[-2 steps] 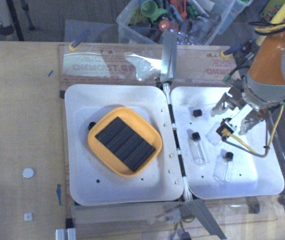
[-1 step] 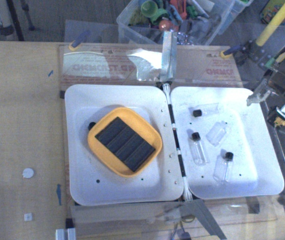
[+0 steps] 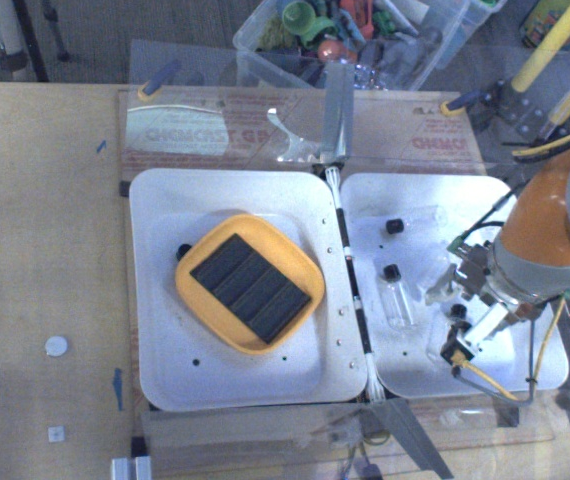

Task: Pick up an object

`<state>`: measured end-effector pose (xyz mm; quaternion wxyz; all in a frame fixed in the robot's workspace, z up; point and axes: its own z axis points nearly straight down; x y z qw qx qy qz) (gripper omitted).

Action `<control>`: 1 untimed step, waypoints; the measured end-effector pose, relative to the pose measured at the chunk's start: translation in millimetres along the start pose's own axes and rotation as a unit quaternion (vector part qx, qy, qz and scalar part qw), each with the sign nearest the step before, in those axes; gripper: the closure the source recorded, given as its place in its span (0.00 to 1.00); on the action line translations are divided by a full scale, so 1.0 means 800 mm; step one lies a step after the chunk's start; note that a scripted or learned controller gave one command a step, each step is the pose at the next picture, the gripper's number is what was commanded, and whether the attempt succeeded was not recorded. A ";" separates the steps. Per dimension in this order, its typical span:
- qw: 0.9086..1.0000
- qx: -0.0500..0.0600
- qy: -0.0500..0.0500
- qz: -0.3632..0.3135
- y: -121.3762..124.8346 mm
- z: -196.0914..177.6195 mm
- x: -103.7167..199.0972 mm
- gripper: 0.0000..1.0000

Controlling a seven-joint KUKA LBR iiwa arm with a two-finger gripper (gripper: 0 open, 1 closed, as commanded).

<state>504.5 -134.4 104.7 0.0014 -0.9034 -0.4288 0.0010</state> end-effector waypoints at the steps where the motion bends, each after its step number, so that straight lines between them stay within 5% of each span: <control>1: 0.999 -0.002 0.000 -0.038 -0.013 -0.250 0.015 0.00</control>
